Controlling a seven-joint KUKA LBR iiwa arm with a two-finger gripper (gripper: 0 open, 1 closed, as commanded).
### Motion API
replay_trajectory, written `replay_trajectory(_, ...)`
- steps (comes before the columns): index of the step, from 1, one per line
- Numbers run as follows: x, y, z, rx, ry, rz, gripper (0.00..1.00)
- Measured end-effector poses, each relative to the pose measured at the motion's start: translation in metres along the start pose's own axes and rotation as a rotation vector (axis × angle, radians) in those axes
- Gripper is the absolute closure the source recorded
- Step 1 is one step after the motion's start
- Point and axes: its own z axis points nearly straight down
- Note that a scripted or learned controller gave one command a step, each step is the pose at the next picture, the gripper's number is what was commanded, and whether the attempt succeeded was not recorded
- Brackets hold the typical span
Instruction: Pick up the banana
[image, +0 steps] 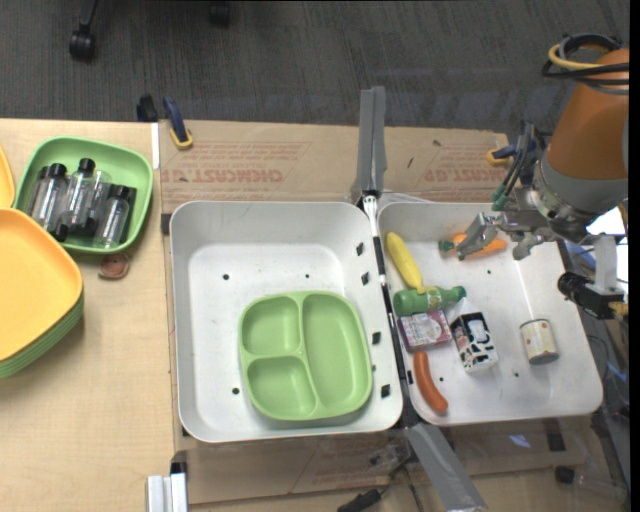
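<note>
Sausage (431, 384) sits nearest in the right bin (570, 400); banana (404, 260) lies far-left of it; gripper (478, 238) hovers right of the banana, fingers apart, nothing clamped.

Grey arm (590, 150) at right, hand (478, 238) low, leftward.

Two bins sit side by side. The left bin (200, 300) holds a divided plate (305, 355). In the right bin (570, 385), the banana (403, 260) lies by the left wall, a bottle (428, 298) just before it, then a packet (424, 327) and a sausage (431, 383). A can (539, 341) lies right; the gripper (478, 238) hangs at the back. Left of the bins sit a tray of vials (85, 195) and stacked plates (35, 295).
</note>
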Motion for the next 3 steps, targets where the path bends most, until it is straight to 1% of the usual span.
replay_trajectory(1,-0.002,0.061,0.110,-0.003,-0.001,-0.139,0.00)
replay_trajectory(2,-0.042,0.074,0.131,0.000,0.000,0.001,0.00)
replay_trajectory(3,-0.043,0.069,0.126,0.019,0.003,0.002,1.00)
